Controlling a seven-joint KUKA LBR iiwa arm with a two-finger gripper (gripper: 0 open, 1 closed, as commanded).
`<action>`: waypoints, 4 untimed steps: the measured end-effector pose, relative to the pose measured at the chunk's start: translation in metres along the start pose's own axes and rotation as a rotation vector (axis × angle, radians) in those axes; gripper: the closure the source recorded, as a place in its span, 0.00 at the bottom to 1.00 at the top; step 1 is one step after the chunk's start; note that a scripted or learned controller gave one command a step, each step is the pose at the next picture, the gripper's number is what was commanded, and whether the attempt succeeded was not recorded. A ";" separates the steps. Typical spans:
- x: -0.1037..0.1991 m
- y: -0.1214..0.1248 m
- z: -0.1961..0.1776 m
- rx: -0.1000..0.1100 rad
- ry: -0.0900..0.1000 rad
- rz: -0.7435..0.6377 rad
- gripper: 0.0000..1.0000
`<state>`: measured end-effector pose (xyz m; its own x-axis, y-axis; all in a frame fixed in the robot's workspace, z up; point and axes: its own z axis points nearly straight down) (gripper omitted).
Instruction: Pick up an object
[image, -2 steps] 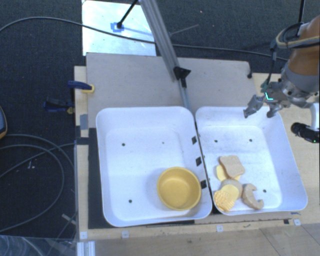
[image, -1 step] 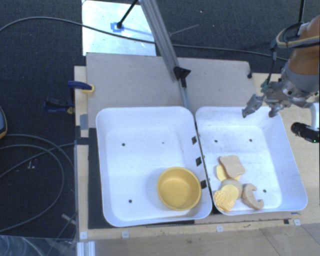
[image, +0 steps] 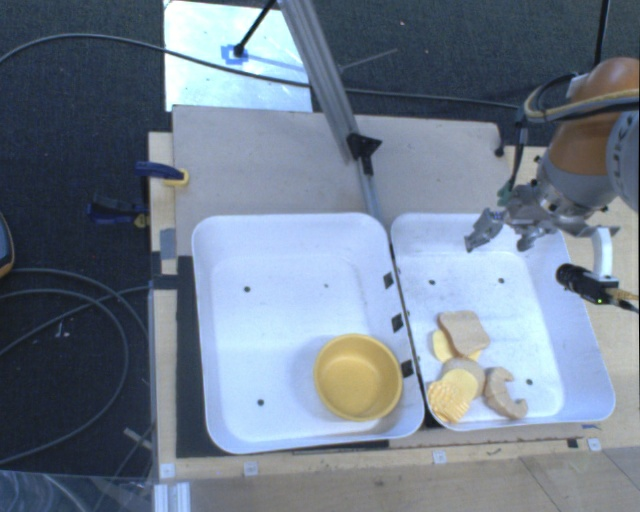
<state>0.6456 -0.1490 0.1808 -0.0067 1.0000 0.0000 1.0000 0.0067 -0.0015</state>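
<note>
**Claw hung over the far end of the right bin, food pieces lay toward the near end**

From the camera above the table, the claw (image: 503, 228) hung over the far part of the right bin (image: 570, 330), its two fingers spread apart with nothing between them. The grey arm with its orange band (image: 592, 120) came in from the right edge.

The things to pick sat in a small heap at the near end of that same bin, toward the divider between the two bins. There was a tan slice of bread (image: 465, 331), a yellow round piece (image: 443, 346) touching its lower left side, a ridged yellow piece (image: 452, 397) below those, and a curved tan piece (image: 503, 393) just beside it on the right. They crowded one another, some overlapping.

From the claw, the heap lay nearer the camera and slightly to the left, well apart from the fingertips. I judged the bread the nearest piece, its long side running roughly across the bin.

In the left bin (image: 230, 300) a yellow bowl (image: 358, 376) stood upright near the front, farther from the claw than the heap, across the divider.
</note>
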 end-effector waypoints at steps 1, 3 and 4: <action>-0.001 0.008 0.046 0.000 0.000 -0.001 0.00; -0.001 0.010 0.078 -0.007 -0.003 -0.004 1.00; 0.004 0.020 0.017 -0.010 -0.002 -0.001 1.00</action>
<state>0.6656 -0.1446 0.1633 -0.0073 1.0000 -0.0016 0.9999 0.0073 0.0090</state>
